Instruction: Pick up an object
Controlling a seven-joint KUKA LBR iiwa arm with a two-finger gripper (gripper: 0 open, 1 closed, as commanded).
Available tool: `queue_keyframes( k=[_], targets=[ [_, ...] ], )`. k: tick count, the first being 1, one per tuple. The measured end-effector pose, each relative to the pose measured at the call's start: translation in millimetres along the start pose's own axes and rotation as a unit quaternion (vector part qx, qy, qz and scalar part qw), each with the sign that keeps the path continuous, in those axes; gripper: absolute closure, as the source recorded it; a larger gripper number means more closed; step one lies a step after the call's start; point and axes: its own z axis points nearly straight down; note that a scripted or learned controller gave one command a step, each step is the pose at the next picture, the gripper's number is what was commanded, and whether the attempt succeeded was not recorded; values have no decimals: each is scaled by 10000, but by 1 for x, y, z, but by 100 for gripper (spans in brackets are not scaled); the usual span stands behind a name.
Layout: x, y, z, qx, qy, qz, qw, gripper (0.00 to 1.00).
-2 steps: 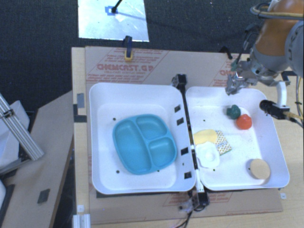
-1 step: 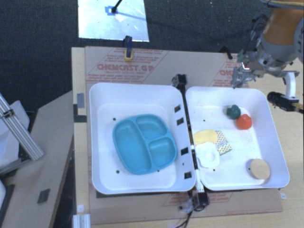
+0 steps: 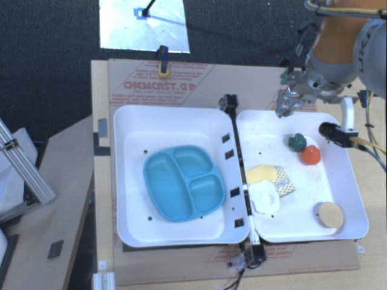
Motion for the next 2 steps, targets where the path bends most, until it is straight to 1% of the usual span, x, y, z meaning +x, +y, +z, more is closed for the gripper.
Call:
queue_keyframes(
  k=[1, 2],
  targets=[
    [52, 7, 7, -9, 4, -5, 10000, 100],
    [98, 4, 3, -9, -1, 2, 10000, 100]
  ],
)
